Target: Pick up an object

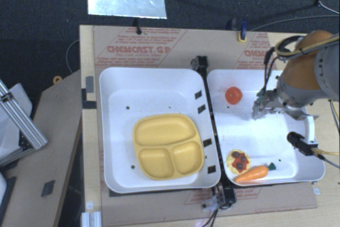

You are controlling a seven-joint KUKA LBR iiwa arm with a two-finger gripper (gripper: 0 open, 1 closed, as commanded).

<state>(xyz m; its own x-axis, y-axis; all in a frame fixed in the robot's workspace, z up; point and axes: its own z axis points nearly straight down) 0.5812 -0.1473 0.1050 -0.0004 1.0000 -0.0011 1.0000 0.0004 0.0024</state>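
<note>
Camera view: carrot point(252, 173) lies nearly level, green top pointing right; fingers point(258, 110) state cannot be told.

Overhead, slanted view onto bins point(159, 78).

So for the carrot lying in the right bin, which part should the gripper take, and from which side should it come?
Probably the carrot is best taken at its thick middle, coming from straight above, with the closing direction across its long axis. It lies flat and almost parallel to the near wall of the right bin, close to it, so a side approach has little room. A small pizza-like toy touches its upper side.
</note>
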